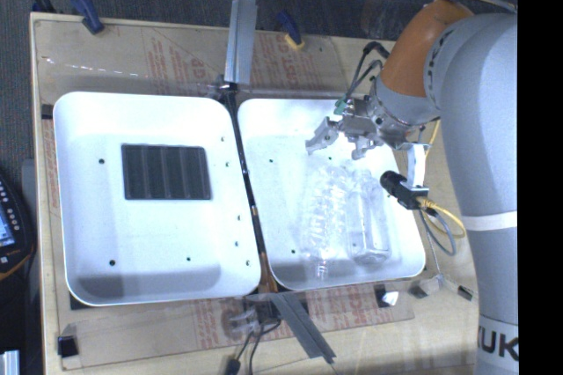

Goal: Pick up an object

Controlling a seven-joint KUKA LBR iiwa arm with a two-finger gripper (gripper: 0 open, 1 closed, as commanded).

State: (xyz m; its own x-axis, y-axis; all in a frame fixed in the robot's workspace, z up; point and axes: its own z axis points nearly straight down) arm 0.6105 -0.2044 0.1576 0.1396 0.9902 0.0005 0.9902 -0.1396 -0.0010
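A single camera is fixed above the bench [132, 43] and looks down at a slant, far enough off to take in both white bins whole, the left bin [79, 188] toward nine o'clock and the right bin [273, 188] just past centre toward three. The bench's far edge with its blue clamps [88, 12] lies toward twelve o'clock, dark floor beyond it. The arm [479, 100] comes in from three o'clock, nearest the lens and looming large.
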